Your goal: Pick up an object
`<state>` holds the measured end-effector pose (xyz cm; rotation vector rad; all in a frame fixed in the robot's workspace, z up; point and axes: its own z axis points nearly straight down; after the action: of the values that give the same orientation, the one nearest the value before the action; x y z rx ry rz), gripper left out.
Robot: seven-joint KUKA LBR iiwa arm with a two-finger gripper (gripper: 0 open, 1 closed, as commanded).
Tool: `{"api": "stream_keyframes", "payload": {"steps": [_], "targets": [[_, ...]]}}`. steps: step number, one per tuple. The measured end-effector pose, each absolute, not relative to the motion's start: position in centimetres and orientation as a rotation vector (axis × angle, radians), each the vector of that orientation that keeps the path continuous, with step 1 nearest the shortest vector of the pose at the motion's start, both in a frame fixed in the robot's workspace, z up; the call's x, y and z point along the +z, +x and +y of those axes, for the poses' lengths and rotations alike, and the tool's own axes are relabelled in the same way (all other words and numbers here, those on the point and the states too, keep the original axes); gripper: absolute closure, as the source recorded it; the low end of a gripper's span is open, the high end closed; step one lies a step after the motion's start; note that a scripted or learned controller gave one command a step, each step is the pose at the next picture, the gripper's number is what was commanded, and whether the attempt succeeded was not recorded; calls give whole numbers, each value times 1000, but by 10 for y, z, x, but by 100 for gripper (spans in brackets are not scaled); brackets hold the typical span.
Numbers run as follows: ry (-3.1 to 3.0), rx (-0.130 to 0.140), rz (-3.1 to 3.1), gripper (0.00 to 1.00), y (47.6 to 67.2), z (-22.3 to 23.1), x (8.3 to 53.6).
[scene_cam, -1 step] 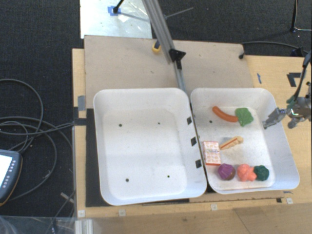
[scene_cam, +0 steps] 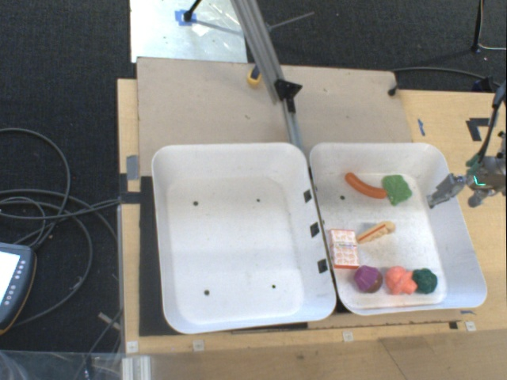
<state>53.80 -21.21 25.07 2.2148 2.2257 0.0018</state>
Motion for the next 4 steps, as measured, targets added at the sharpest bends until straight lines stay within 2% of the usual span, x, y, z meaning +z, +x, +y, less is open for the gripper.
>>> {"api": "stream_keyframes", "payload": {"steps": [1, 3, 4], "targets": [[2220, -1, 2223, 0, 539, -212, 209], [2223, -2, 2224, 0, 539, -204, 97], [2218, 3, 2220, 100, 540, -205, 111]]}}
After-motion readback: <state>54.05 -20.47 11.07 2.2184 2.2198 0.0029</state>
